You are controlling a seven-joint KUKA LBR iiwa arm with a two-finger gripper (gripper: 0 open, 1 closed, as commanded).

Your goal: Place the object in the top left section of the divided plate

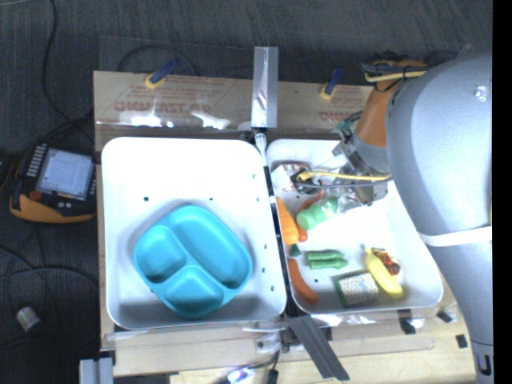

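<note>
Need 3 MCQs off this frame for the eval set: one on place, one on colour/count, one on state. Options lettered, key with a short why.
1. Which bin holds the divided plate?
A. the left bin
B. the right bin
C. neither, it sits on the floor

2. How many sections does the plate have, and what colour is it?
A. two, white
B. three, blue
C. four, red

3. What lies in the plate's top left section now?
A. a banana
B. a carrot
C. nothing

Key: 1 A, the plate lies in the left bin, with the toy food across the divider in the right bin. 2 B, two ridges split the blue plate into three wells. 3 C, that well shows bare blue; the banana and the carrot lie in the right bin, where the gripper hovers.
</note>
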